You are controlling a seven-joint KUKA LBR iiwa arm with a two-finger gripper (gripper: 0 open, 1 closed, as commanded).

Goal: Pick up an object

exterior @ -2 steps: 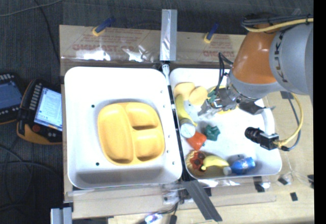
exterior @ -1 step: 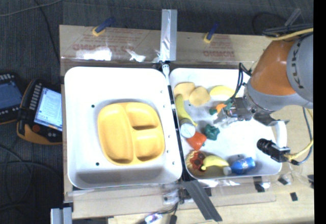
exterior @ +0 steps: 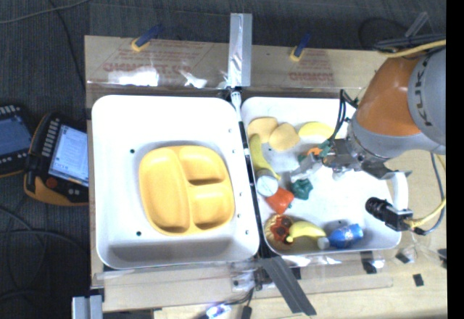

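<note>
Approach step: tool [exterior: 324, 156], finger state indiscernible, hovers over right bin [exterior: 377, 238]; next, descend onto the green toy [exterior: 301, 187].

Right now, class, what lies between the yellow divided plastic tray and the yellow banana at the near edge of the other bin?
In the camera view, between the yellow divided plastic tray and yellow banana: the two bins' adjoining white walls, then a small reddish-orange object.

left bin [exterior: 116, 165]: yellow divided tray [exterior: 187, 188] | right bin [exterior: 362, 198]: gripper [exterior: 319, 154] over small objects
</note>
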